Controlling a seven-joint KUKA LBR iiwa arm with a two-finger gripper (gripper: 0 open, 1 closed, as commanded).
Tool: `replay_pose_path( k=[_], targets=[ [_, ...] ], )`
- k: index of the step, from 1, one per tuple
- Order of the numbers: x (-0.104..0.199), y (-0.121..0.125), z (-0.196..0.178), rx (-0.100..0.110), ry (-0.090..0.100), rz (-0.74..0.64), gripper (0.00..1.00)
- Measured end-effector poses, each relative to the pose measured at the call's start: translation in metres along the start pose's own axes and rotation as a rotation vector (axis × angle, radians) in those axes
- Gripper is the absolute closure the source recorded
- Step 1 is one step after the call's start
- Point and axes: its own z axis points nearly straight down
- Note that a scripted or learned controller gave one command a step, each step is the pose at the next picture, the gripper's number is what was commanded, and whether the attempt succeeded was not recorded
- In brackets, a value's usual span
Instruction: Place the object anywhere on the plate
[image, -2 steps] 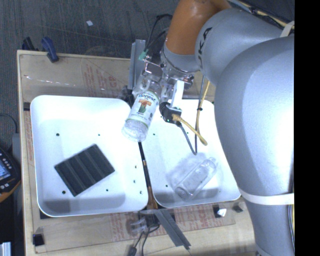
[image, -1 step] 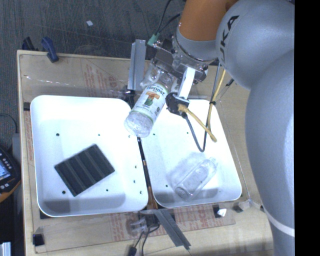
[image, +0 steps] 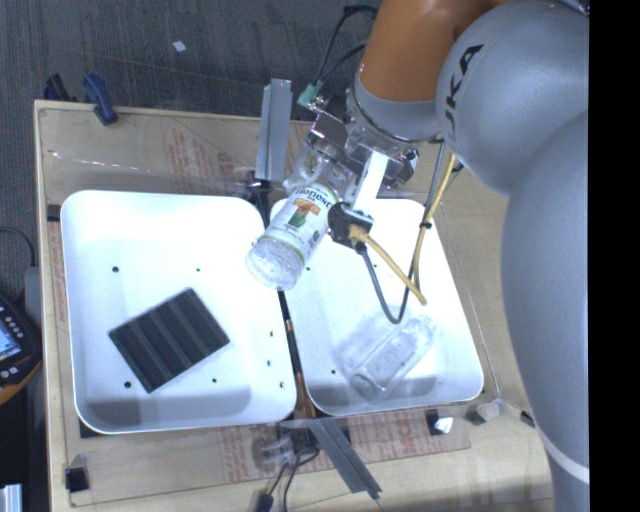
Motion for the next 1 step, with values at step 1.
replay_pose_path(
  k=[1],
  targets=[
    [-0.0058, 0.0522, 0.0829, 0.002, -0.001, 0.054, 1.0]
  ],
)
